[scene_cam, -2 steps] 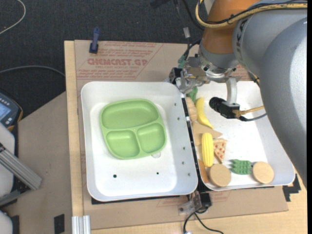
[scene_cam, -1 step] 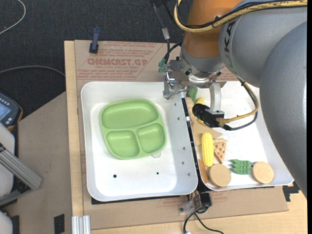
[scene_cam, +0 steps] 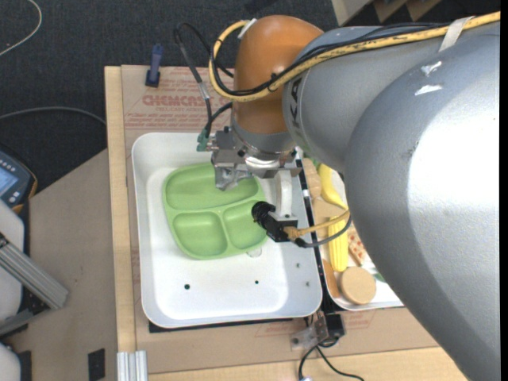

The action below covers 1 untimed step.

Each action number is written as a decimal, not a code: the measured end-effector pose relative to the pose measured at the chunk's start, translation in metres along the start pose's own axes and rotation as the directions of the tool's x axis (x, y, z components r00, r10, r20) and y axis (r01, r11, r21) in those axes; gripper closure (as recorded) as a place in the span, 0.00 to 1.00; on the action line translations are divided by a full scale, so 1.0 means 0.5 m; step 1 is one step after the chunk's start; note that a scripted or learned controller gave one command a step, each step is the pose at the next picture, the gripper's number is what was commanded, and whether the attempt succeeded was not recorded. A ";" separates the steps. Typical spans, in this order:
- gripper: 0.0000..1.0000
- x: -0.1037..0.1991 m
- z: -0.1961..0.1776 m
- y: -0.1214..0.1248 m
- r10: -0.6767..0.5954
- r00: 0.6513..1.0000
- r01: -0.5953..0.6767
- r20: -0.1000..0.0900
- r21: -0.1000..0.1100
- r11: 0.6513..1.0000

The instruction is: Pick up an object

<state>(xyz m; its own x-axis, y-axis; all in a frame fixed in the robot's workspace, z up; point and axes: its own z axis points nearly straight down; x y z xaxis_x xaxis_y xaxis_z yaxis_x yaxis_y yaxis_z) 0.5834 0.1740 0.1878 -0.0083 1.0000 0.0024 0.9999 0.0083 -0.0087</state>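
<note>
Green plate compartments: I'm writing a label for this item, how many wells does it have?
3 visible on the green plate in the left bin: one wide well at the top under the gripper, two below it. The arm may hide part.

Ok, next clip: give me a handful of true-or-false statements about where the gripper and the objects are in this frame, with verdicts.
1. The green divided plate lies in the left bin. True.
2. The gripper is over the plate's upper edge. True.
3. The plate has a single undivided well. False: ridges split it into three compartments.
4. The yellow corn cob lies in the left bin beside the plate. False: it is in the right bin, partly hidden by the arm.
5. A round tan object sits at the near end of the right bin. True.
6. The plate is red. False: it is light green.
</note>
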 end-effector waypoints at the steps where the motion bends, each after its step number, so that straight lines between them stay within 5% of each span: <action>1: 1.00 -0.008 -0.040 -0.220 0.007 1.000 -0.007 0.002 0.002 1.000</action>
<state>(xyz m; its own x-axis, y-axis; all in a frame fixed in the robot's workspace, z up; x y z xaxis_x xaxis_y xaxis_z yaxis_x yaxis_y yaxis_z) 0.4738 0.1692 0.2085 -0.0010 1.0000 0.0008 0.9999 0.0011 -0.0103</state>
